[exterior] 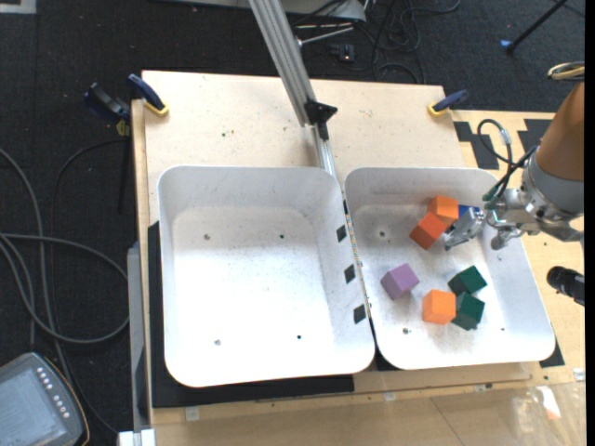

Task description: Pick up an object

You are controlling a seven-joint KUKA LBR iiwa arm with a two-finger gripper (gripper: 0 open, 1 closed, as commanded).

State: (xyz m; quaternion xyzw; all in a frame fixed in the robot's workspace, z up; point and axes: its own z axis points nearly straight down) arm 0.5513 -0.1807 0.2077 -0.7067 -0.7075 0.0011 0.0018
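Inside right bin (521, 347): coloured blocks (439, 306).

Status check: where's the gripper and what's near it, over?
Gripper low over right bin, beside orange blocks. Nothing seen held. Purple cube, green blocks, another orange cube loose nearby.

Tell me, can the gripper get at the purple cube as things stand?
Probably yes. The purple cube sits alone on the right bin floor, apart from other blocks, while the gripper hovers nearby by the orange blocks.
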